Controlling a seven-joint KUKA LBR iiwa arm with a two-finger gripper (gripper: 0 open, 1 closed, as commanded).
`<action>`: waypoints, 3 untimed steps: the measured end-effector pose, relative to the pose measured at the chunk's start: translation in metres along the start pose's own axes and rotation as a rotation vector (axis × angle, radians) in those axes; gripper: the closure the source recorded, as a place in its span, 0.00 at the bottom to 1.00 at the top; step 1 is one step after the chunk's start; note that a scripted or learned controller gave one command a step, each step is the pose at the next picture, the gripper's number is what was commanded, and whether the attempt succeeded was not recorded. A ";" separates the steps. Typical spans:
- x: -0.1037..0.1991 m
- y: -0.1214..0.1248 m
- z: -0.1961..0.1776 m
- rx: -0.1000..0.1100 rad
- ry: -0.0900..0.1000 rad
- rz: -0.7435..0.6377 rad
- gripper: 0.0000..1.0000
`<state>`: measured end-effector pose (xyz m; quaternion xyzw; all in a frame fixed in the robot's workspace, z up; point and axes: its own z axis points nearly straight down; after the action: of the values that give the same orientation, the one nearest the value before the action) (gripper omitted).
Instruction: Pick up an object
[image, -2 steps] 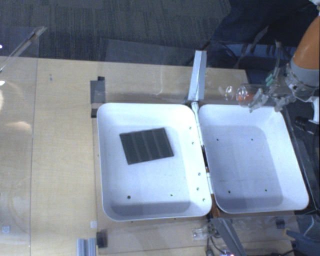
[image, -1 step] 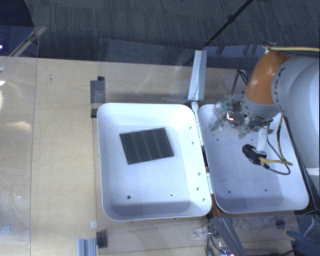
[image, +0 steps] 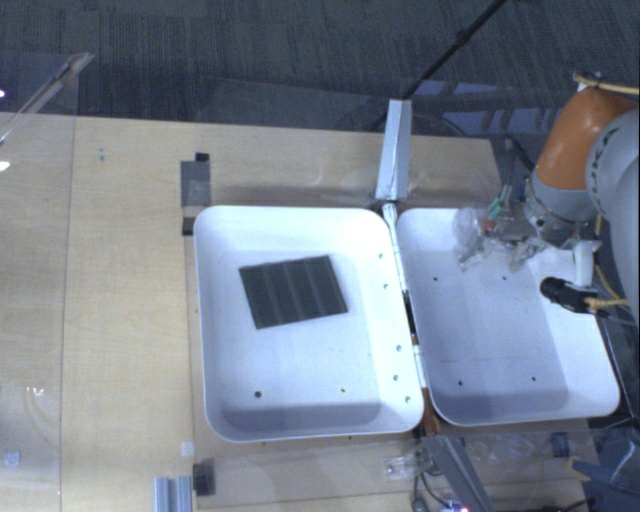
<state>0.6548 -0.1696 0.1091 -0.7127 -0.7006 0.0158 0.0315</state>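
Observation:
A dark grey ribbed rectangular pad (image: 293, 291) lies flat in the left white bin (image: 225, 400), towards its upper left. A small clear, crumpled plastic object (image: 468, 230) rests near the far edge of the right white bin (image: 520, 400). My gripper (image: 505, 240) is low over the far right part of that bin, just to the right of the clear object and close to it. Whether the two touch is unclear. The orange band of the arm (image: 575, 140) rises behind the gripper.
A grey metal post (image: 394, 150) stands at the back between the two bins. A black cable piece (image: 565, 293) juts from the arm over the right bin's right side. Small black brackets (image: 197, 185) sit by the left bin's corners.

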 end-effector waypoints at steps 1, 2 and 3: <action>-0.020 0.008 -0.111 -0.073 -0.023 0.024 0.00; -0.018 0.009 -0.122 -0.078 -0.027 0.015 1.00; 0.068 0.006 -0.113 -0.072 -0.021 0.030 1.00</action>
<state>0.6697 -0.1048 0.2231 -0.7236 -0.6902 -0.0014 -0.0017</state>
